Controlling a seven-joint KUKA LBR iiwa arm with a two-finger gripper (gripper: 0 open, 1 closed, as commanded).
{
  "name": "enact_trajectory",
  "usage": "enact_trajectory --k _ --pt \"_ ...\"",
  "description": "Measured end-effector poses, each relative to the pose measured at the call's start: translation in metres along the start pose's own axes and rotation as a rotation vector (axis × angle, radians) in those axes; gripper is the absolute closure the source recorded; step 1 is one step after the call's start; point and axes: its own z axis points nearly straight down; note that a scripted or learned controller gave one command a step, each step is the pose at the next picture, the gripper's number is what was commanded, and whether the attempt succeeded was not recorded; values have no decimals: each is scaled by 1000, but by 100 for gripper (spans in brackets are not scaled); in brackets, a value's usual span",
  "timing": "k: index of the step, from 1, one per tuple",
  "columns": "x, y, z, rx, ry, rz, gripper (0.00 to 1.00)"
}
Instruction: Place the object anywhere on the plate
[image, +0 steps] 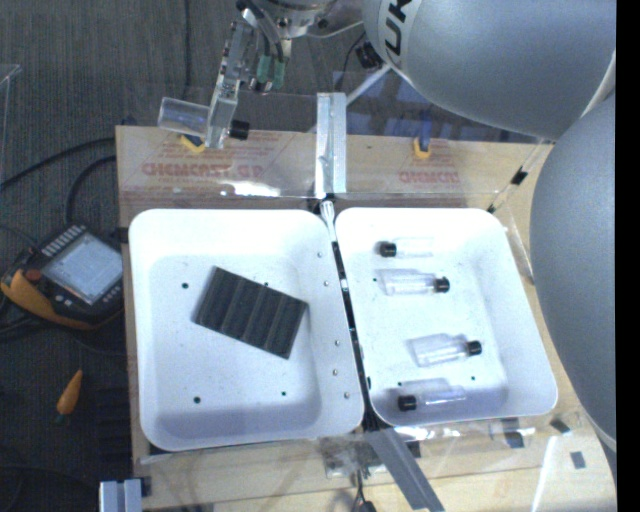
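While the arm (500, 60) reaches high beyond the bins, its jaws apparently grip a vial (190, 118).

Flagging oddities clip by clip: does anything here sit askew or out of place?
The dark ridged plate lies rotated in the left bin, not square to its walls. Four clear vials lie on their sides in the right bin. Nothing looks spilled or broken.

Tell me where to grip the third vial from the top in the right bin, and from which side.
Likely best: grip the vial at the middle of its clear body, coming straight down from above. It lies flat on its side, black cap toward the view's right, so the jaws should close across its narrow width.
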Motion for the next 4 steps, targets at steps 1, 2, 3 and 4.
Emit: enact_trajectory --k 1,2,3,4 --pt "61 -13 202 2 3 -113 100" --pt "152 -29 104 1 1 11 100" --pt "111 -22 6 1 -2 -274 100" --pt "42 -77 0 2 -1 -380 100"
